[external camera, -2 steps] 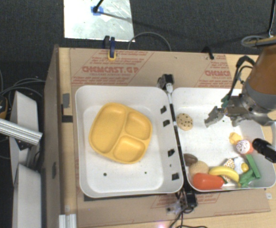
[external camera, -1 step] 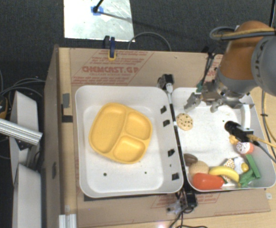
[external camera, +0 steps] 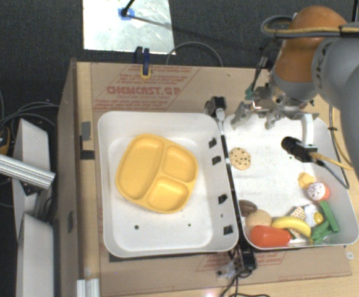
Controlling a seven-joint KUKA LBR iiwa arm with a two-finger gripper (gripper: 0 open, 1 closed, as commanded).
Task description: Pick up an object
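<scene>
Entry: pick not yet made. The grey arm's claw is hovering over the far end of the right shallow white bin. We are reading it as released: the 2 fingers are standing apart with nothing between them. Nothing is being lifted, so the whole grasp is left to do: choosing a target, descending, closing and raising.

Candidates:
- Round tan chocolate-chip cookie: lying flat and alone on the bin floor, near the divider and nearest to the claw. We are judging it the likeliest target, though its flatness could make the pinch slip.
- Yellow toy banana, red rounded toy vegetable and green plastic piece: crowding the near right corner with other small toys, touching one another.
- White and red egg-shaped toy: sitting just beside the right wall.
- Yellow 3-compartment plastic plate: lying in the left shallow white bin, well apart from the claw.

Both bins are resting on the cardboard-covered desk.

Hard to make out: we are not resolving the claw's height above the bin floor from this slanted view. The near-corner pile is overlapping, so several small pieces there are going unidentified. The arm's bulk is covering part of the right bin's far wall.
</scene>
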